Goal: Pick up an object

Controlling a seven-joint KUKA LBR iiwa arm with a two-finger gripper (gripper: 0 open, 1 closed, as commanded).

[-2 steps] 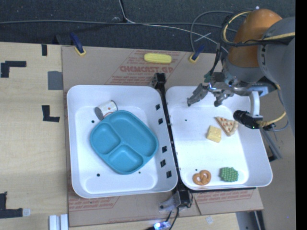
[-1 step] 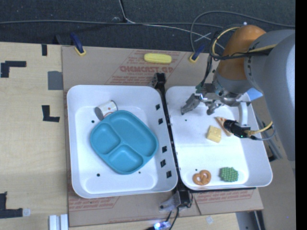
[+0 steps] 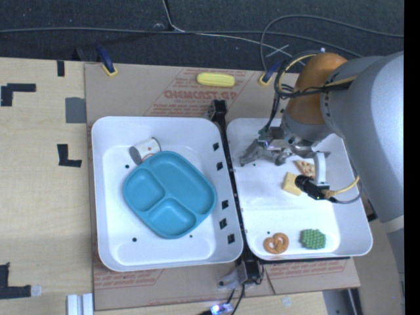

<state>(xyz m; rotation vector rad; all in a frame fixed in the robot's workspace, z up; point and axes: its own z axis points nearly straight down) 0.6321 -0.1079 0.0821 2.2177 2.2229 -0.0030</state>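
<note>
Now, as seen from above:
Gripper: low over the right bin, near its upper left part; fingers spread apart, nothing between them.
Yellow block: lower right of the gripper, near it, on the bin floor.
Cracker-like piece: just above that block, right of the gripper.
Pretzel: well below the gripper, near the bin's front edge.
Green knobbly ball: just right of the pretzel.
Left bin: left of the gripper; holds a blue divided plate and a small cup lying on its side.

wooden bench, cardboard sheet, dark floor
</note>
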